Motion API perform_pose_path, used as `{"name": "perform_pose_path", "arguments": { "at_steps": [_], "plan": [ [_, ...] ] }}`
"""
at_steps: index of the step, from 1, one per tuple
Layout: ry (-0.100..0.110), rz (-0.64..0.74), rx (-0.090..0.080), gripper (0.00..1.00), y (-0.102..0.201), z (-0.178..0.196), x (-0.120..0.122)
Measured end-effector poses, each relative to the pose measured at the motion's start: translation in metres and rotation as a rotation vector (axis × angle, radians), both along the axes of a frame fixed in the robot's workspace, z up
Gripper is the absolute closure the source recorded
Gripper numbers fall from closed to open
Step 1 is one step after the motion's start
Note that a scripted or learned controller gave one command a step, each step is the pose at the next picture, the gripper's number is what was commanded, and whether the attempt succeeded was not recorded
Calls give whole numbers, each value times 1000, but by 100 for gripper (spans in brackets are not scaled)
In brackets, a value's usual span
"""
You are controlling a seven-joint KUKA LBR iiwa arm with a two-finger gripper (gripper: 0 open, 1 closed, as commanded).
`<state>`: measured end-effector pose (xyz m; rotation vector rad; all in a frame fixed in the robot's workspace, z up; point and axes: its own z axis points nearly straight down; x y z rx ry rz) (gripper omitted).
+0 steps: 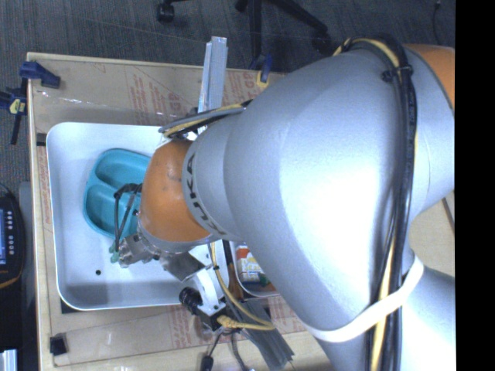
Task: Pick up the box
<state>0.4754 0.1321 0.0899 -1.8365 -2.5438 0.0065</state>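
My grey arm covers most of the view, and its orange band [166,195] hangs over the left white bin [56,207]. The gripper [128,252] sits low inside that bin, just below a teal plastic object [108,188] and close to its lower edge. I see nothing held in it. A small box with red and white print [249,267] shows as a sliver under the arm, in the right bin's near-left corner [241,288]. The rest of the right bin is hidden by the arm.
Cables and a black connector [197,300] dangle from the wrist over the bench's front edge. A metal post [214,72] stands behind the bins. Blue clamps [35,73] grip the bench's far left corner. A black device [8,238] sits at the left edge.
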Motion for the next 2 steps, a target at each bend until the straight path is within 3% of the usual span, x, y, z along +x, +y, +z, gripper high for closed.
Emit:
{"name": "perform_pose_path", "arguments": {
  "at_steps": [1,2],
  "plan": [
    [-5,-165,0,100,-19,196,2],
    [1,-136,-3,100,68,104,-1]
  ]
}}
